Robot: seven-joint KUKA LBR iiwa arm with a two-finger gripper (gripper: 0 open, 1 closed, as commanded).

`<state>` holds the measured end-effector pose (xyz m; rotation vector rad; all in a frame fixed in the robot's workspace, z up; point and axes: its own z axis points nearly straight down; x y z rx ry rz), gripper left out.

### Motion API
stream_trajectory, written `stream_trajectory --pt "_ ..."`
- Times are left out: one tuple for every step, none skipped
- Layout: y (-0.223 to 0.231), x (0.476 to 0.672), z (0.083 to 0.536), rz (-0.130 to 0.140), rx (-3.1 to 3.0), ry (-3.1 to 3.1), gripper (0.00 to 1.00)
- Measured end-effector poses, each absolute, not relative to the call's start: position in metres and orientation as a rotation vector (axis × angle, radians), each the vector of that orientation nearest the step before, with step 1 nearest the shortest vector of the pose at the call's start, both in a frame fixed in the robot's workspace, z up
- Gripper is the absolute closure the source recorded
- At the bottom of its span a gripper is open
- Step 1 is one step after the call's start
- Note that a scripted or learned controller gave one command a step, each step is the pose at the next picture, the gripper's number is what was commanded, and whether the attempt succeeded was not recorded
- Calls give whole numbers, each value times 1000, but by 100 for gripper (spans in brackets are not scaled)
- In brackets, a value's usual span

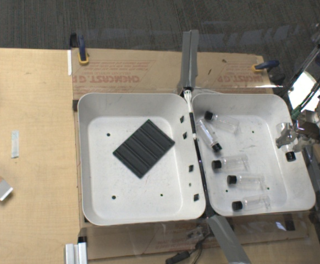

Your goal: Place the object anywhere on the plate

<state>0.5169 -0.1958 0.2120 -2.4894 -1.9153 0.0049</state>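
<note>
In the right bin [281, 199], clear vials with black caps lie scattered: one [250, 203] nearest at the bin's six o'clock, another [245, 180] just beyond, then one [229, 163] near centre, and two [208, 136] toward eleven o'clock. At three o'clock the gripper [290, 139] hangs over the rim; a black-capped vial [290, 156] sits just below it, though whether it is clasped cannot be told. The dark ribbed plate [144, 148] lies tilted mid-left bin [94, 202].
</note>
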Motion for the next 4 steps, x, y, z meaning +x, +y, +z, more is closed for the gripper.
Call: stream_trajectory --pt "-135 643 227 6 -2660 -1672 100" --pt "-70 659 262 5 -2652 -1685 100" --pt "43 658 200 9 -2738 -1539 100" --pt "111 658 212 7 -2726 -1562 100"
